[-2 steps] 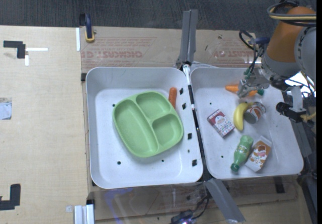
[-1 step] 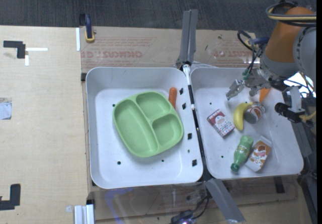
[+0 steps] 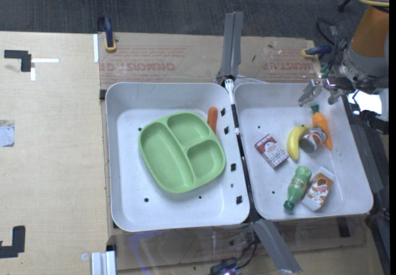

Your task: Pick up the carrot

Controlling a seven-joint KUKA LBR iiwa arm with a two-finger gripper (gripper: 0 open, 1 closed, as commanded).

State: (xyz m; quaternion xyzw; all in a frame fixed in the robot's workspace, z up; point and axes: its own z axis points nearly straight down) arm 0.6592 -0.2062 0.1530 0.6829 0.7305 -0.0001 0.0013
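Camera view. The jaws (image 3: 320,90) are seen at the upper right of the right bin (image 3: 263,206), hanging from the grey wrist with its orange band. Two prongs are seen spread apart, with nothing between them, so the jaws are judged open and empty.

The carrot (image 3: 322,126) lies just below the jaws on the bin floor, its green top pointing up toward them. This placement suggests an approach from above, not yet a grasp. A can (image 3: 313,139) rests against the carrot on the side away from the arm, and a banana (image 3: 293,142) lies beyond the can; crowding there could obstruct one finger.

Further from the jaws, a red carton (image 3: 271,150), a green bottle (image 3: 296,188) and a juice box (image 3: 318,190) are noted.

In the left bin (image 3: 117,162), well apart from the jaws, a green divided plate (image 3: 180,152) is recorded, with a small orange item (image 3: 212,118) beside it, identity uncertain.
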